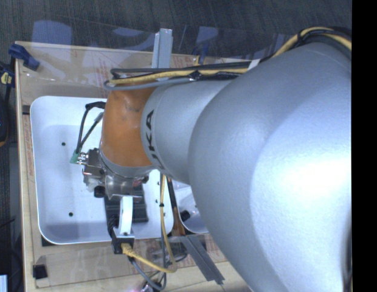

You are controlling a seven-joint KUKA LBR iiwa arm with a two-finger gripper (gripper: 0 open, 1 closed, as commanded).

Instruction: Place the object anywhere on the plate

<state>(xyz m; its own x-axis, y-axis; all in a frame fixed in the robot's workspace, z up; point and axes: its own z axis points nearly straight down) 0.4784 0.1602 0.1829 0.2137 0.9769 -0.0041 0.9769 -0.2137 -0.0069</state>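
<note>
Firstly, arm [267, 163]: grey, fills the frame's right side; orange band [121, 132] at centre left.
Gripper [98, 178]: low over the left bin [48, 163], centre left; wide or narrow, cannot tell.
Plate [194, 224]: pale curved rim at lower centre, mostly under the arm.
Object: cannot tell where it lies.

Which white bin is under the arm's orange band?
The bin at the view's left: the orange band hangs over it; the other bin is mostly covered.
</note>
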